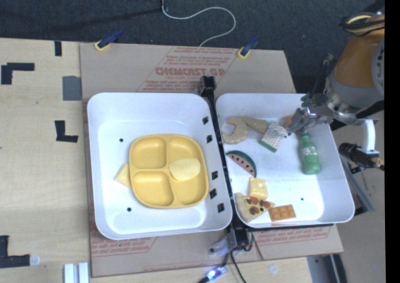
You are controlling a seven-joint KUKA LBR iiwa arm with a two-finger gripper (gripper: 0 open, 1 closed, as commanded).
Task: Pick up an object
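Green bottle (308, 155) is lying at centre right in the right bin (325, 210), unlifted; I am hovering my gripper (299, 119) just above it, gripping nothing visible, opening unclear. Picking is remaining undone.

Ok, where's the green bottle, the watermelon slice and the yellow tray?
green bottle (309, 155): camera view, middle of its body.
watermelon slice (242, 161): camera view, its curved rind.
yellow tray (150, 188): camera view, bare lower-left compartment.
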